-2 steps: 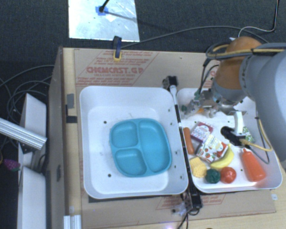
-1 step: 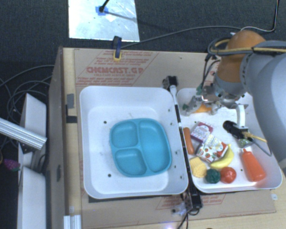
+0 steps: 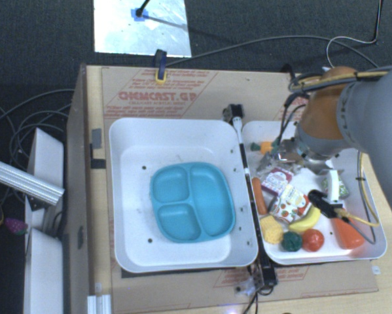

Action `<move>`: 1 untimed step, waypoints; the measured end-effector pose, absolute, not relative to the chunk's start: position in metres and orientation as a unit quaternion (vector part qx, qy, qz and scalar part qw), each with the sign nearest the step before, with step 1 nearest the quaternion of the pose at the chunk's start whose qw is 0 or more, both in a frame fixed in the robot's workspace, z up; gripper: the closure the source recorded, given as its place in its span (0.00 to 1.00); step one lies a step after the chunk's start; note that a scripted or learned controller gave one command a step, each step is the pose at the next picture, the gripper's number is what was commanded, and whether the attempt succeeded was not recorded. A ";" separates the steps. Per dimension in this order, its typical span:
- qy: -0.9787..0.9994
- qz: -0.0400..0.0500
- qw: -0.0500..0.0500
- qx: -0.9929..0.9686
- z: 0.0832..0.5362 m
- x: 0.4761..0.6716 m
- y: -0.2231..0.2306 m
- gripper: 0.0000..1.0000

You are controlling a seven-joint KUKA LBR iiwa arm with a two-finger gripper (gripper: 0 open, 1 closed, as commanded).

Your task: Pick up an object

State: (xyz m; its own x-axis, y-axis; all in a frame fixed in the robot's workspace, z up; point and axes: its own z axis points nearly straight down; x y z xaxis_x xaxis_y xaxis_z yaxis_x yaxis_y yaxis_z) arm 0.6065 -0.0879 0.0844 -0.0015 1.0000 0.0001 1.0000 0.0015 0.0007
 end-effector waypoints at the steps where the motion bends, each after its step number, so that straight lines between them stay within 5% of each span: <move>1: 0.709 0.000 0.001 0.706 0.085 0.652 -0.083 0.00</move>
State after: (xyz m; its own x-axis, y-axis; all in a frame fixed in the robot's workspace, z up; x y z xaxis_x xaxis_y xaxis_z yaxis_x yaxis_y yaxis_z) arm 0.6523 -0.0833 0.0848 -0.0040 1.0000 -0.0006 1.0000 0.0040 0.0019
